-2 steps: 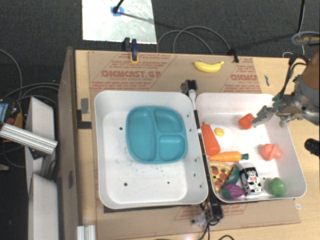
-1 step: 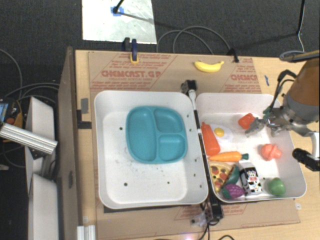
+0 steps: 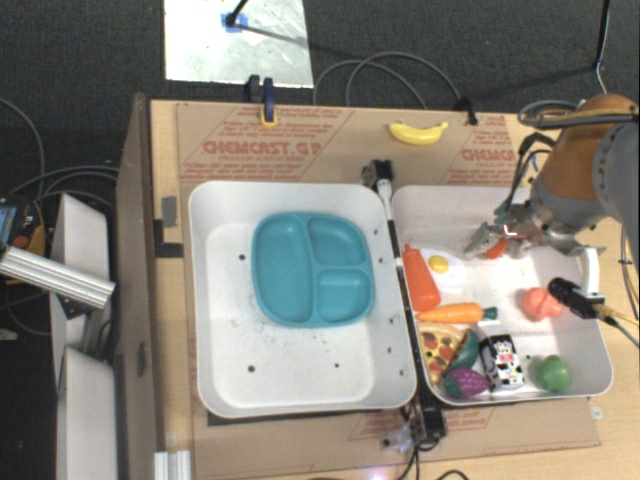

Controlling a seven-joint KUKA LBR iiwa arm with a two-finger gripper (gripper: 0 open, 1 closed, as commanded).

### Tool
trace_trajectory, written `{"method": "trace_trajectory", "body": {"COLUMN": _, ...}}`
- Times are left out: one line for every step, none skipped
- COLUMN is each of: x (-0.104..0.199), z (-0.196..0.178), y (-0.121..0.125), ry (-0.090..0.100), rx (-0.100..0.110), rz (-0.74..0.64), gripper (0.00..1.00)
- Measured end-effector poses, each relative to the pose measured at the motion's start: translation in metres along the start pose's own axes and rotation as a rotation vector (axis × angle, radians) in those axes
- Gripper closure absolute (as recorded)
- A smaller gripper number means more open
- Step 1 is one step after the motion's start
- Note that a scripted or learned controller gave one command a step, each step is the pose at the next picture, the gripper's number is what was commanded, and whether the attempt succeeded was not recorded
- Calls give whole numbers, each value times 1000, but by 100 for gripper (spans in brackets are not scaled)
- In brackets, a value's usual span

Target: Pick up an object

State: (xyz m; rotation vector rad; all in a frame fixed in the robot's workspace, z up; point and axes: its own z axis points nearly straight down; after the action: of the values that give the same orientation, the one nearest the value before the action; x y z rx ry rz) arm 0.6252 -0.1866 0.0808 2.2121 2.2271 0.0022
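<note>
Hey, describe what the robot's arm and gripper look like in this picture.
The arm is rounded and grey, with a broad orange band above the wrist. Thin dark cables loop beside it. The gripper is small, grey and metallic, with a reddish-orange patch near its tip.

The grey arm with its orange band (image 3: 575, 163) reaches in from the right, wrist bent downward. Its two-finger metal gripper (image 3: 492, 240) hangs low, pointing left.

The arm (image 3: 590, 168) is showing a grey housing with an orange band, thin cables looping alongside, ending in a metallic gripper (image 3: 492, 238).
</note>
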Motion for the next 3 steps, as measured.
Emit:
{"method": "trace_trajectory", "body": {"x": -1, "z": -15, "y": 0, "ry": -1, "rx": -3, "rz": 0, "gripper": 100}}
{"method": "trace_trajectory", "body": {"x": -22, "z": -77, "y": -31, "ry": -2, "rx": -3, "rz": 8, "gripper": 100}}
{"method": "trace_trajectory", "body": {"x": 6, "z": -116, "y": 1, "ry": 0, "rx": -5, "rz": -1, "gripper": 100}}
